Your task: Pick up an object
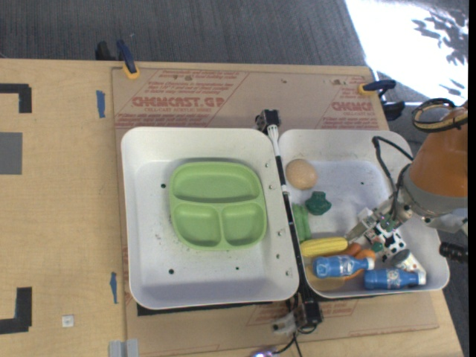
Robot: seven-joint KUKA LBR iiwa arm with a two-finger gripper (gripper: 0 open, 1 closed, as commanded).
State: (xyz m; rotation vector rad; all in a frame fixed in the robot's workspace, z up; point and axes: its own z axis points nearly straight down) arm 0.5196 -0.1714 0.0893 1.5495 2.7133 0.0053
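Blue bottle (pixel 393 278) lies front of rt bin (pixel 338 175), end effector (pixel 379 227) just above, grip state unclear

The worktop (pixel 52 222) is a light wooden surface carrying a brown cardboard sheet (pixel 238 95) printed with red lettering. Two clamps pin the sheet's far edge, one blue and yellow at the left corner (pixel 128 59), another at the right corner (pixel 375 88). On the sheet sit two shallow white bins, touching side by side: the left bin (pixel 145 222) and the right bin (pixel 349 151). Black square markings (pixel 16 99) lie on the bare wood at the left, with short strips of blue tape (pixel 100 104) just beside the sheet's left edge
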